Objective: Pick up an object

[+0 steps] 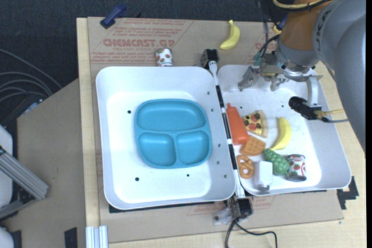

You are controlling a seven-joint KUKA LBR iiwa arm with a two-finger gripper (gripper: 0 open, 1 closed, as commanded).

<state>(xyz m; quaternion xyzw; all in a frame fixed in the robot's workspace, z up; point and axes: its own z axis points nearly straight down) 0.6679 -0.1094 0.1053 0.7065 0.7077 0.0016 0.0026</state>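
Bench-wise, the right bin [325,174] holds toys; gripper [263,81] hovers at its far end, fingers apart (nothing between them), banana [283,133] lying nearer the camera, long axis roughly upright.

Bins: 2 [110,125] [331,148]. Blue tray: 1 [172,132], left of the pincer [261,77]. Bananas: 2, one below the pincer [283,134], one above it on the table [231,36]. Carrot: 1 [235,124]. Pizza slice: 1 [254,121]. Pretzel: 1 [245,166]. Waffle: 1 [253,145]. Green toy: 1 [278,162].
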